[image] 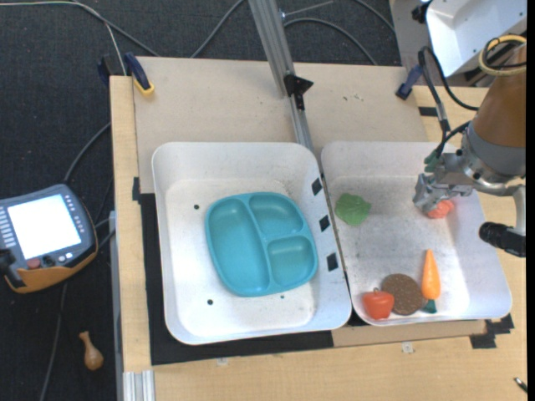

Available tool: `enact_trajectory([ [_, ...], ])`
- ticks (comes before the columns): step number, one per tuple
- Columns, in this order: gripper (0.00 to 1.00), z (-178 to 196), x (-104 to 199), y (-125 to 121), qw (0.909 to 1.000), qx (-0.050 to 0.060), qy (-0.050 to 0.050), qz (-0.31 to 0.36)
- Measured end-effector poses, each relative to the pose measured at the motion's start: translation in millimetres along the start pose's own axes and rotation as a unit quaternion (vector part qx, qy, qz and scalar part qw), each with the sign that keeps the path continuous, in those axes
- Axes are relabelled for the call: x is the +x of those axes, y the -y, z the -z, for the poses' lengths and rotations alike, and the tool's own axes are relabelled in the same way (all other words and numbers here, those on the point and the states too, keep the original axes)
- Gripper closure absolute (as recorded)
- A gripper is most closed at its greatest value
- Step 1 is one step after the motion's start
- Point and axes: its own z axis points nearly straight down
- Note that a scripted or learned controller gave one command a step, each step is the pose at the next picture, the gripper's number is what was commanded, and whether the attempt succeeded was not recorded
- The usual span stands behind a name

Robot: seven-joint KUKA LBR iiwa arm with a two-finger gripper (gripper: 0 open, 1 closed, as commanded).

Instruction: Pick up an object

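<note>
My gripper point(434, 195) hangs low over the upper right part of the right bin point(380, 249). Directly under its tip lies a small red-orange object point(440, 210), partly covered by the gripper. Whether the two touch is unclear. Elsewhere in that bin are a green leafy piece point(353, 209) near the left wall and an orange carrot point(430, 275). A brown round disc point(405, 292) and a red tomato-like piece point(378, 305) lie at the front.
The left bin point(180, 224) holds a teal divided plate point(261, 242). A metal pole point(280, 48) slants up from between the bins. A teach pendant point(42, 236) lies off the bench at the left. The middle of the right bin is bare.
</note>
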Motion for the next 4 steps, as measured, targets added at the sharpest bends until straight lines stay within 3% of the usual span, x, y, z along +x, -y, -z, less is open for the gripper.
enact_trajectory([
  [2,1.0,68,2,-5,1.0,0.002,0.0,0.0],
  [4,1.0,74,106,-27,1.0,0.003,-0.002,0.003],
])
